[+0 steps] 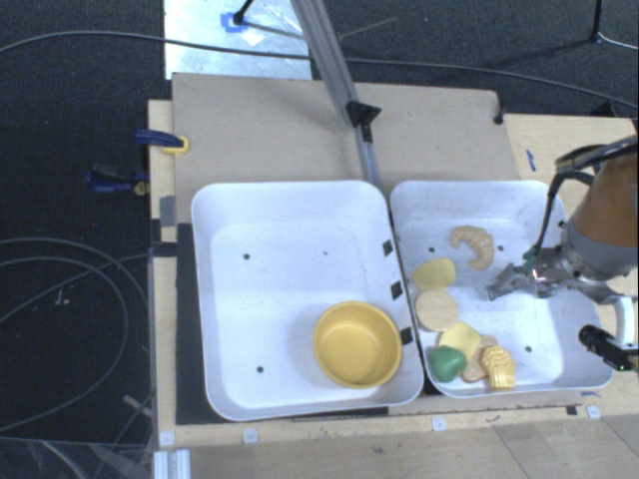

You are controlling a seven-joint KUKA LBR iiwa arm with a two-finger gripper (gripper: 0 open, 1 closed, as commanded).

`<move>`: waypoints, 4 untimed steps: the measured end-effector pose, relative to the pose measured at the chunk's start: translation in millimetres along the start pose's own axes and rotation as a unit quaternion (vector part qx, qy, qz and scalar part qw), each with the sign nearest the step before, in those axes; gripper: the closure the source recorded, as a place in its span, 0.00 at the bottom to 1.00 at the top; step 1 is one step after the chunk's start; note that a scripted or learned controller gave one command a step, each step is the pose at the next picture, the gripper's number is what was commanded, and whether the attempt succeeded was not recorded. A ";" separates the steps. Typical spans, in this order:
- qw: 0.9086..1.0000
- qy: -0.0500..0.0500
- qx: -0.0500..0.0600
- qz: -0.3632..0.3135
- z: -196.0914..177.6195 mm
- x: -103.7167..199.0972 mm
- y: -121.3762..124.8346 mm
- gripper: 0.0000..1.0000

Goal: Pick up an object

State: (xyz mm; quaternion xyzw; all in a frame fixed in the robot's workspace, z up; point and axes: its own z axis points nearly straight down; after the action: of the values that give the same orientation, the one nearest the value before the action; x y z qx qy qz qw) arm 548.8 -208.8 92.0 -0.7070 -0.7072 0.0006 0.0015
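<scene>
fingers [504, 285]: spread, nothing between | curved croissant [473, 243], tan | round bowl [357, 343], yellow, smooth

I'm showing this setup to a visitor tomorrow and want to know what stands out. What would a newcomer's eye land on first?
Probably the yellow bowl, sitting alone near the front of the left bin. Next, the cluster of small toy foods along the right bin's left side: a tan croissant towards the back, pale round pieces, then a green item at the front. The arm's hand reaches in from the right, just right of that cluster.
</scene>
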 end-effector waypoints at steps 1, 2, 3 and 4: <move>1.000 -0.001 -0.002 0.000 0.9 -0.1 0.7 0.00; 1.000 -0.001 -0.004 0.000 -10.2 -0.3 1.8 1.00; 1.000 -0.002 -0.004 -0.003 -61.6 8.5 -1.1 1.00; 1.000 -0.002 -0.005 -0.003 -108.0 2.4 4.6 1.00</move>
State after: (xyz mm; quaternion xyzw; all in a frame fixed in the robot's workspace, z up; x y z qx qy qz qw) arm 553.8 -206.5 199.9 -0.7051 -0.7091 -0.0014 -0.0034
